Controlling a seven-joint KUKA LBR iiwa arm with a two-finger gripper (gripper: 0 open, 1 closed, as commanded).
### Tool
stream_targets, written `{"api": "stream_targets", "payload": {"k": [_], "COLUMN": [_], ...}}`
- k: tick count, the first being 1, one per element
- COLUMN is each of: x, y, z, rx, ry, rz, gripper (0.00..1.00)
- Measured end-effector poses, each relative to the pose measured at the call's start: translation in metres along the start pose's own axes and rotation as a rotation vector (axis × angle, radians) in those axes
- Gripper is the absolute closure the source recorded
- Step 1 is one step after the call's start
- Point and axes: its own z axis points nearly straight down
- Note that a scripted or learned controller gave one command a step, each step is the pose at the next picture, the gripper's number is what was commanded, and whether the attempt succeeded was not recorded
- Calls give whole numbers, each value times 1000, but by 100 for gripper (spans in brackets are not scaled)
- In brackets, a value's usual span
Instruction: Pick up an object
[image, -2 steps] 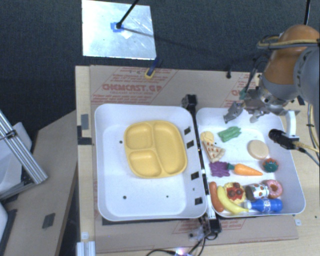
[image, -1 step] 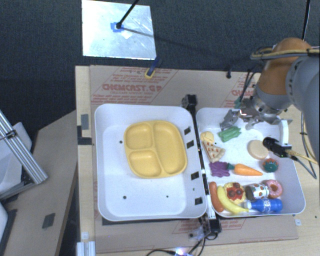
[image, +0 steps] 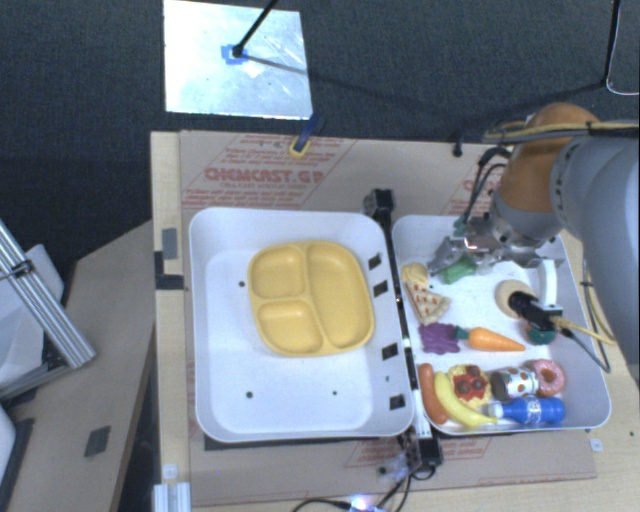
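Camera view. The gripper (image: 450, 255) is low in the upper left part of the right bin (image: 420, 232), with the arm reaching in from the right. A small green piece (image: 458, 268) lies right at the gripper tip, touching or nearly touching it. From this slant I cannot tell whether the gripper is clenched or released, nor whether the green piece is actually grasped.

- The green piece is the likeliest pick target. It sits near the bin's back wall, just above the pizza slice (image: 425, 298).
- Other items in the right bin:
  - mid-bin: a purple piece (image: 440, 338) and a carrot (image: 492, 340);
  - crowded along the front edge: a red sausage (image: 430, 390), a banana (image: 456, 402), a blue bottle (image: 525, 410) and a donut (image: 548, 376).
- The left bin (image: 220, 262) holds only a yellow divided plate (image: 308, 297), well apart from the work.

Notes on doing the step well (judgement):
- Centre the gripper over the green piece before closing. The piece looks small and irregular, so an off-centre squeeze would likely push it out sideways.
- Keep clear of the pizza slice just beside it, so the two are not pinched together.
- Lift straight up and slowly, and confirm the piece rises with the gripper before travelling.
- If the grasp misses, the carrot has more clear space around it and may be an easier second target.
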Motion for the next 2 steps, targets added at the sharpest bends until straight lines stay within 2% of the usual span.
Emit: {"api": "stream_targets", "payload": {"k": [1, 2], "x": [0, 0], "y": [1, -2], "z": [-15, -79], "rx": [0, -9], "ry": [2, -1], "rz": [0, 0], "gripper": [100, 100]}}
